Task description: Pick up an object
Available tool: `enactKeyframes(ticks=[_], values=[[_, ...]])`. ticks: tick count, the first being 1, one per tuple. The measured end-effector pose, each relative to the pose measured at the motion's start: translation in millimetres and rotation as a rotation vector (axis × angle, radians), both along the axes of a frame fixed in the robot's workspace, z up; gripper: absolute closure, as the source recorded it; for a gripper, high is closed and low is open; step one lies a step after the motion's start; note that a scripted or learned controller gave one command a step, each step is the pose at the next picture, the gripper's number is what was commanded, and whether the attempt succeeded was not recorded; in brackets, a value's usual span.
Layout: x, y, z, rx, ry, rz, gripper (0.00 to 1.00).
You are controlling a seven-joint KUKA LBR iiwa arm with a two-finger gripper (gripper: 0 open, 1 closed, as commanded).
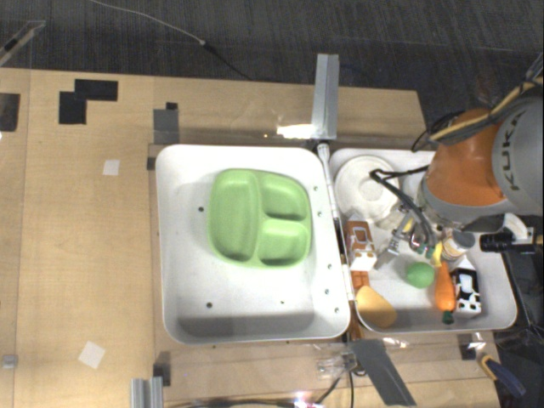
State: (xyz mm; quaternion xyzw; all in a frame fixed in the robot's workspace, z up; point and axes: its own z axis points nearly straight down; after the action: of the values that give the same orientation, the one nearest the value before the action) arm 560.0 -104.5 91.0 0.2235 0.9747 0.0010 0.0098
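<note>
The arm (476, 164) reaches in from the right and hangs low over the right bin (510, 313), its gripper (406, 238) down among the clutter, likely because that is where the pickable things lie. Whether the claw is spread or pinched I cannot tell. A green ball (418, 274) sits just beside it, a carrot (444, 289) next along, while the left bin (183, 313) holds a green tray (257, 215)

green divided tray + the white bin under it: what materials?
Green three-compartment tray: looks like moulded plastic, matte, with soft rounded edges and even colour. Shallow white left bin: probably formed plastic, smooth and slightly glossy, with soft shading at its rounded corners; painted metal can't be excluded.
</note>
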Motion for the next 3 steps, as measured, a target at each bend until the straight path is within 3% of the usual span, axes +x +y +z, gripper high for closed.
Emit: enactKeyframes(ticks=[2, 3], values=[[-2.6, 4.2, 0.3, -0.014, 0.004, -0.167, 0.00], [-35.6, -2.9, 0.4, 0.003, -0.003, -0.286, 0.00]])
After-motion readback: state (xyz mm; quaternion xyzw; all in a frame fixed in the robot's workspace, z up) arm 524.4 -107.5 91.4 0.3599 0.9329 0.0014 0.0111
